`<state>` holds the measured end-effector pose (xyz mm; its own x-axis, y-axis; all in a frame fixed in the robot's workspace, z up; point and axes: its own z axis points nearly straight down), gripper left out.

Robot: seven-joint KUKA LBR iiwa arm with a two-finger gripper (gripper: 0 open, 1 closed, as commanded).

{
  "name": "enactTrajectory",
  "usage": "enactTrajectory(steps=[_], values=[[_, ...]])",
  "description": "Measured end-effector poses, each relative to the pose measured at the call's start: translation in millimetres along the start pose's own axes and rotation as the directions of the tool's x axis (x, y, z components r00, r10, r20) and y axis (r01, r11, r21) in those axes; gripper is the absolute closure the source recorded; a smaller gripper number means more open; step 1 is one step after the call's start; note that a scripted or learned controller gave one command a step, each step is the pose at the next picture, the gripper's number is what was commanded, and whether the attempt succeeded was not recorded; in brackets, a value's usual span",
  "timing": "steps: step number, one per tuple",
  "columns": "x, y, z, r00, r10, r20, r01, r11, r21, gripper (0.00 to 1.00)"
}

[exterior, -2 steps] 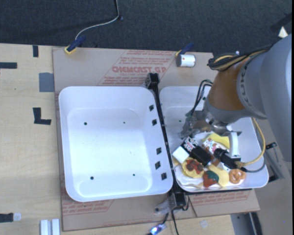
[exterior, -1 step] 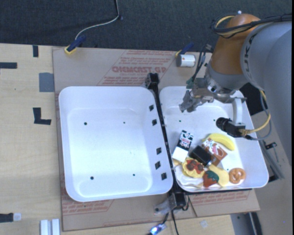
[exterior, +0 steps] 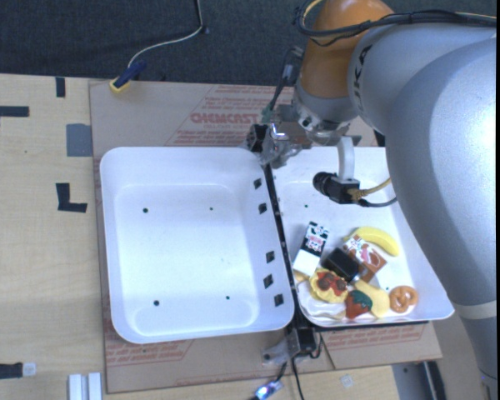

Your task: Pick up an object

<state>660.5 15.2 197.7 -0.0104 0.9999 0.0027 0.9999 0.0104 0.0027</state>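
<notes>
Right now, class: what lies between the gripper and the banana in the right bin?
In the camera view, bare white floor of the right bin separates the gripper from the banana, apart from a small black cylindrical part hanging from the arm.

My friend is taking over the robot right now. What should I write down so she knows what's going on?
Gripper: up over the far end of the wall between the two bins; I cannot tell whether it is open or shut, and I see nothing in it.
Things: all piled in the near corner of the right bin: a banana, a pretzel, a strawberry, a small black-and-white box, a black block and more toy food.
Left bin: no toys in it.
Done: nothing picked up yet.
Left: reach down to the pile, grab one thing, lift it.
</notes>
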Motion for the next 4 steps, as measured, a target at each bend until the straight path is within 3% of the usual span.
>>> enactTrajectory(steps=[1,2,3,4], values=[[48.5,10.5,-129.8,1.000,0.002,0.000,-0.002,1.000,-0.012,1.00],[32.6,7.4,-64.7,1.000,0.010,0.005,-0.010,1.000,0.009,1.00],[54.8,9.2,-117.5,1.000,0.007,0.002,-0.007,1.000,-0.001,1.00],[43.4,7.5,-66.5,1.000,0.010,0.005,-0.010,1.000,0.008,1.00]])
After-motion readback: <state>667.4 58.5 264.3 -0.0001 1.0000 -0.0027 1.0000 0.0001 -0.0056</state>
